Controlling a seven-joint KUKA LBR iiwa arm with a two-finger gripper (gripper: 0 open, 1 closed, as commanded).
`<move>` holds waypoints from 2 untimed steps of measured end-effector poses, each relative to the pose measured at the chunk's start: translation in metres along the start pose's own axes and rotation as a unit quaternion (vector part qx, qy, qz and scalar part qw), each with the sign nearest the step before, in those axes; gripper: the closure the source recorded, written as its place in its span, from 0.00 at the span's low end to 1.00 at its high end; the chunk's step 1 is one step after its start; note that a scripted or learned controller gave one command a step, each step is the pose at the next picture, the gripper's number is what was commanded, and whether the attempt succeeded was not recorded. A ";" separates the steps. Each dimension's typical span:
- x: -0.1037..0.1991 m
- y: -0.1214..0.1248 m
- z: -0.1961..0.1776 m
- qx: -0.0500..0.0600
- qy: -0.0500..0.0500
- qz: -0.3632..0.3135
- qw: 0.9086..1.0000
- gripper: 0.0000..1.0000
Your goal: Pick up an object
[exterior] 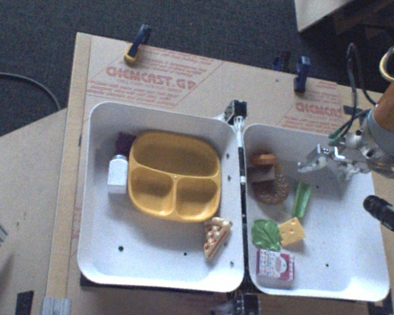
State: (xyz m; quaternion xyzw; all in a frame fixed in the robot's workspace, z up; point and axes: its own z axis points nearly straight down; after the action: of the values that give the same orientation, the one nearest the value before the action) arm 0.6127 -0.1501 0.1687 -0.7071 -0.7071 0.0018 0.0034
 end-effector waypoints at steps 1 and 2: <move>0.002 -0.008 0.062 0.001 0.000 0.000 1.000 0.00; 0.003 -0.009 0.086 -0.001 0.000 0.000 1.000 0.00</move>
State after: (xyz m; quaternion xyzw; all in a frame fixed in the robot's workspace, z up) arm 0.6034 -0.1474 0.0830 -0.7070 -0.7072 0.0014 0.0027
